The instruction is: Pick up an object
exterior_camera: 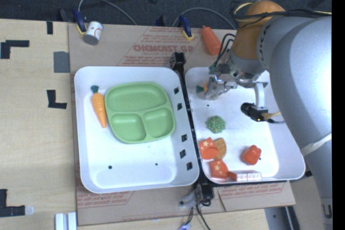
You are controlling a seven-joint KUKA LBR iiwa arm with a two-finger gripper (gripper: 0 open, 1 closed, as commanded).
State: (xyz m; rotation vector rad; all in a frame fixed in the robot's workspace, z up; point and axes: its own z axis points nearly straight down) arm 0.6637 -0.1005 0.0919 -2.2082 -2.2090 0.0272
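My gripper (214,86) hangs low over the far left corner of the right bin (280,167). Closer to the camera in that bin lie a green broccoli piece (216,124), an orange toy (212,148), another orange piece (219,168) and a red pepper (251,154). The broccoli is a short way in front of the gripper, apart from it. A small dark bit shows just left of the gripper tip, too small to identify.
The left bin (135,178) holds a green divided plate (140,111) and an orange carrot (98,107) beside it. Outside the bins, an orange toy (211,40) and a white cup (92,32) lie on the cardboard at the back. A black divider (186,116) runs between the bins.
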